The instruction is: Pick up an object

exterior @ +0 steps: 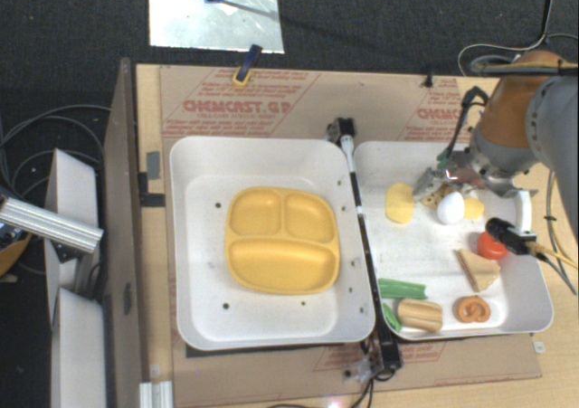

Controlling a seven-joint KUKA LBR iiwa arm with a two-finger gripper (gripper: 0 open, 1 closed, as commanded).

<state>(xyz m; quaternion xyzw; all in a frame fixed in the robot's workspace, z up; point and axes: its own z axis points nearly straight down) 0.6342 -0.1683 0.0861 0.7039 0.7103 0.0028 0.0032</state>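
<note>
Tool (445, 182) low in right bin (536, 311) — at white egg (450, 208), yellow piece (400, 203) just beside — yellow tray (280, 240) in left bin (199, 216).

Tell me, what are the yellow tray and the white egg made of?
The yellow tray looks like moulded plastic: smooth, one even colour, soft shine along its three rounded compartments. The white egg is probably a plastic toy too, plain, smooth and slightly glossy, though a real shell could look much the same from here.

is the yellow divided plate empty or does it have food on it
Empty. The yellow three-compartment plastic plate in the left white bin shows bare yellow in every section; the toy foods lie in the right white bin.
</note>
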